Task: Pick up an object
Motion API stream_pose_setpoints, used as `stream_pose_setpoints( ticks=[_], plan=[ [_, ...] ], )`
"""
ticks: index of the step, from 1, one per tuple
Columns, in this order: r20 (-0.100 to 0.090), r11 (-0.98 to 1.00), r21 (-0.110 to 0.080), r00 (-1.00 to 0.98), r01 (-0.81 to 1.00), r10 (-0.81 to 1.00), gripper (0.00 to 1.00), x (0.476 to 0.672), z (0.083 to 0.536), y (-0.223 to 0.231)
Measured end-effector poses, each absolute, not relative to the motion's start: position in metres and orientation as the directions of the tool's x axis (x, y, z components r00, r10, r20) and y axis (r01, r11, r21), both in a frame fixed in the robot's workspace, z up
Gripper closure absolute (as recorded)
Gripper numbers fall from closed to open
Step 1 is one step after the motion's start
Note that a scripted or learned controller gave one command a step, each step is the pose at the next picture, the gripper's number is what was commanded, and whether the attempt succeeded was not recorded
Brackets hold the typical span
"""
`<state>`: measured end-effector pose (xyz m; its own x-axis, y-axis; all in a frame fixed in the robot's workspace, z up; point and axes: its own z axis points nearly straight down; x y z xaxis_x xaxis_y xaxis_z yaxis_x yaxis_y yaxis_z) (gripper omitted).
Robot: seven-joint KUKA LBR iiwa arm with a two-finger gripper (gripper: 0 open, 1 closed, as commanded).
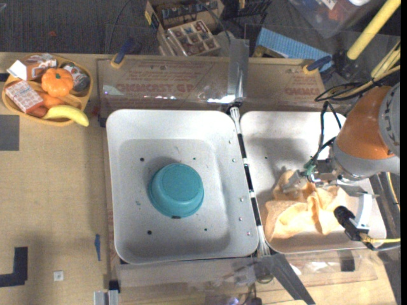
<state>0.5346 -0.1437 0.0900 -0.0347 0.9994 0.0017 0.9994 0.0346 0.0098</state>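
A: Going from the left, what lies on the bench?

B: A small yellow bowl of toy food (44,94), with an orange pumpkin and a banana, sits at the far left corner. Next comes the left white bin (127,138), with a round teal plastic bowl (177,189) upside down near its middle. Then the right white bin (267,132), where a crumpled pale orange cloth (299,215) lies at the near side.

A: And the arm?

B: The gripper (297,180) is low at the far left edge of the cloth, seemingly touching it. I cannot tell how it is set; the wrist hides that part.

A: What might fail?

B: My guess is that it pinches just a thin fold at the edge. Soft fabric slides, so the cloth could slip free on the lift, or drag and catch on the bin wall.
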Motion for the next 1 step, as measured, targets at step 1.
stream_pose_setpoints(
  ticks=[1],
  plan=[
    [0.000, 0.035, 0.015, -0.035, 0.999, 0.999, 1.00, 0.5361, 0.1012, -0.1440]
  ],
)
